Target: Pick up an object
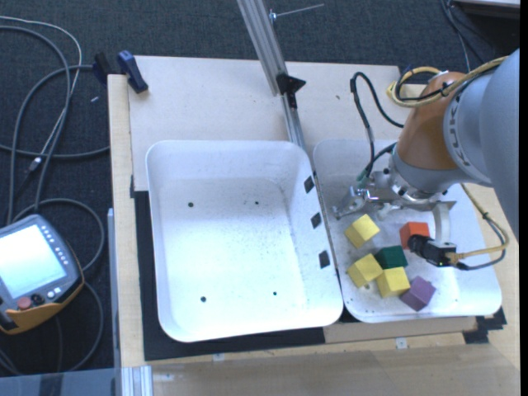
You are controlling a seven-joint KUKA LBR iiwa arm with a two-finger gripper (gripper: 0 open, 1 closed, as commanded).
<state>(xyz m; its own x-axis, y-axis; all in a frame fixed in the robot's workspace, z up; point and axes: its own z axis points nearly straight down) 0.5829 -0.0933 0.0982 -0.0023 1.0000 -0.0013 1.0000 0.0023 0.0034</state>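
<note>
The right bin (462, 304) holds several small blocks. A yellow block (361, 230) lies near its middle, with another yellow block (364, 269), a green block (390, 258) and a third yellow block (393, 281) closer to the front. An orange block (415, 233) sits to the right and a purple block (418, 292) at the front right. My gripper (353, 200) hangs low over the right bin's left part, just behind the nearest yellow block and apart from it. Nothing shows in its grasp.
The left bin (165, 172) stands beside the right one, with a shared ridge between them. A slanted metal pole (264, 40) rises behind the bins. A black cable (367, 106) loops behind the right bin. A teach pendant (33, 271) lies off the bench at the left.
</note>
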